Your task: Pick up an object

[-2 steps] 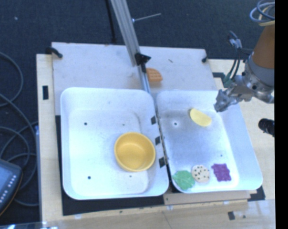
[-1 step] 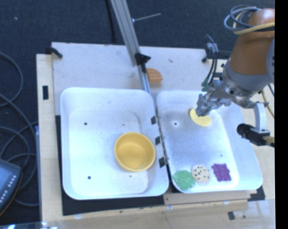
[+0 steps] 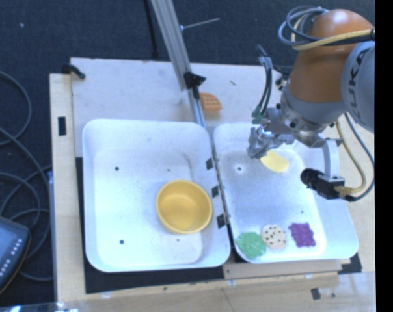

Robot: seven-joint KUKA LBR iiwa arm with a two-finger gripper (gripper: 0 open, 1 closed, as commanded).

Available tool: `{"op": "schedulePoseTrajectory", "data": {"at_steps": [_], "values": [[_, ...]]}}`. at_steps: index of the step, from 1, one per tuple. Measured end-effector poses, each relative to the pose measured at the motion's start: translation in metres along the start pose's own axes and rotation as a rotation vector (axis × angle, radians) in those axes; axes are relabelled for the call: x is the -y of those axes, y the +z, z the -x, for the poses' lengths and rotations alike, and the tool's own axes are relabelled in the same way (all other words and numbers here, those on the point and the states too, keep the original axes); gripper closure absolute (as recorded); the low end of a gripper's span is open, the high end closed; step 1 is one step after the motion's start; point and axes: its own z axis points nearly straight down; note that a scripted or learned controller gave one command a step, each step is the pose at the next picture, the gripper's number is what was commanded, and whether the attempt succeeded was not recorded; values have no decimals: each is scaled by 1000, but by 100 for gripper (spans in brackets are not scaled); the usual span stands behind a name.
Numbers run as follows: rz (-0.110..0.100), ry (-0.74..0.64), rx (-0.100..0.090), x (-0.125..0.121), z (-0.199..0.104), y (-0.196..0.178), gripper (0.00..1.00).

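bowl [image 3: 183, 205] in left bin [image 3: 105, 174] | three small items [image 3: 275, 237] along right bin [image 3: 336, 233] near edge

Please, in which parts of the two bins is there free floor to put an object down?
Left bin: free everywhere around the yellow bowl. Right bin: free middle, between the yellow piece under the gripper and the front row: green piece, cookie, purple piece. Crowded there.

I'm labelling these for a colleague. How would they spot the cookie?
Look at the right bin, along its near edge. Three small things lie in a row there; the cookie is the middle one, pale with dark dots, between a green piece and a purple one.
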Motion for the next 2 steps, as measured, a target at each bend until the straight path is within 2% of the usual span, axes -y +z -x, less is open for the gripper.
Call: {"op": "schedulePoseTrajectory", "data": {"at_steps": [2], "values": [[0,0,1,-18,-93,21,100]]}}
